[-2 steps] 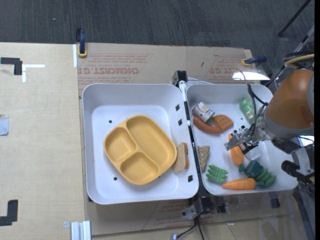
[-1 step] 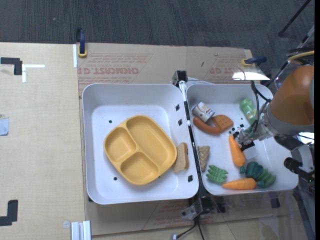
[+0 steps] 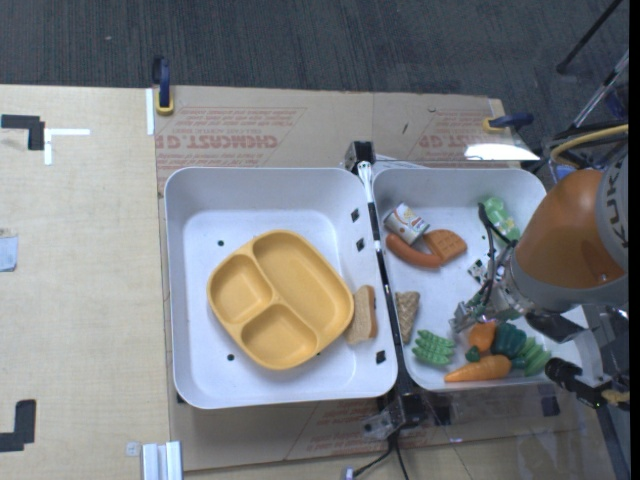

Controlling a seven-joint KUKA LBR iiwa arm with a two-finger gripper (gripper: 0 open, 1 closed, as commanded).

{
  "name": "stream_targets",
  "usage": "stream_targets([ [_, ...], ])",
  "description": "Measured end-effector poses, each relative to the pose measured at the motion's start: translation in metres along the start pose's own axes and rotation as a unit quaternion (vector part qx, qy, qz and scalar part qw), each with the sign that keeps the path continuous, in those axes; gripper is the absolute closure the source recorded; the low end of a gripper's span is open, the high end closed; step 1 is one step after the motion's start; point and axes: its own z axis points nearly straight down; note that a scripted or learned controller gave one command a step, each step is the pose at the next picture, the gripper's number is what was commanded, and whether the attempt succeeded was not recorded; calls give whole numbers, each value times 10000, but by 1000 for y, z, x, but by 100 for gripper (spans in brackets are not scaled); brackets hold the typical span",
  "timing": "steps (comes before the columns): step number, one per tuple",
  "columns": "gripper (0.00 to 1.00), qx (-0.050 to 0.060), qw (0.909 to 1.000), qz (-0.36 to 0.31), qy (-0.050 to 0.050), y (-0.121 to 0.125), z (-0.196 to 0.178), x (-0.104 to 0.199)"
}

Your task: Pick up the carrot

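1. The carrot [image 3: 481, 369] is seen at about 5 o'clock from the gripper [image 3: 474, 313], just beside it, in the right bin [image 3: 440, 183].
2. Its long axis is laid nearly 3-to-9 o'clock, tip toward 9.
3. Whether the tool is wide or narrow cannot be told.
4. Room is judged tight: green toy [image 3: 433, 347] at 9 o'clock, bin wall at 6.

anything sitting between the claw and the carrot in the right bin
Nothing visible blocks it. The claw hangs just above the carrot, which lies along the right bin's front edge. A small orange piece and dark green toy crowd close.
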Motion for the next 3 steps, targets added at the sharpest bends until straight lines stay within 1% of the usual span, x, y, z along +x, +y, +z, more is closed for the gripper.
stream_targets([
  [1, 100, 21, 9937, 1122, -2, 6, -99, 28],
  [2, 100, 30, 9877, 1566, 6, 4, 1, 23],
  [3, 100, 30, 9803, 1977, -1, 10, -60, 23],
])
